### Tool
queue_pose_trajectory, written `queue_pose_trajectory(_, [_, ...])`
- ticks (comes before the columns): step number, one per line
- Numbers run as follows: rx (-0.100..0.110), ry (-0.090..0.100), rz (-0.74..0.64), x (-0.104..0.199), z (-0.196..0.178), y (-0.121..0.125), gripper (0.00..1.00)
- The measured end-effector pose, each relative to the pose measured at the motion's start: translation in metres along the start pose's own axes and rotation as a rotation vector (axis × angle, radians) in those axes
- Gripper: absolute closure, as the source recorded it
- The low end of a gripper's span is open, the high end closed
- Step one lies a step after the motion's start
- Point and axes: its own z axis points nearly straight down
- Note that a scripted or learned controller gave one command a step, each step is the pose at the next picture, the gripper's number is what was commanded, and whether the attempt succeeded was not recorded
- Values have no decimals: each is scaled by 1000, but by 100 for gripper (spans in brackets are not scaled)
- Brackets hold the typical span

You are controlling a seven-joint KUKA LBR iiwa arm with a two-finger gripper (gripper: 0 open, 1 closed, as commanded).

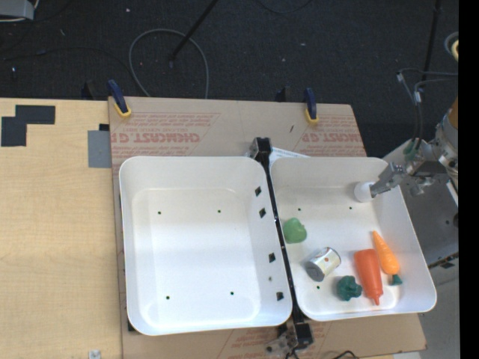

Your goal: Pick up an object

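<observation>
My bench carries two shallow white bins; the right white plastic bin (419, 286) is my landmark. Inside it lie a red-orange carrot-shaped toy (369, 274), a green lump (294, 231) and a small silver can (322, 262). The gripper (391, 176) sits at its far rim, grip state I cannot tell. I'd centre squarely over the carrot toy before descending.

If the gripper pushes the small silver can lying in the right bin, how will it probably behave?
The small silver can lies on its side, so it would probably roll on the smooth right bin. Its rounded metal-looking wall may slip between fingers. It seems light.

Two white bins (196, 172), toys in right bin, end effector (374, 190) above
</observation>
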Motion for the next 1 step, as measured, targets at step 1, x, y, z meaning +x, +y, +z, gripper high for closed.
queue_pose_trajectory(1, [3,2,-4,66,35,-36,0])
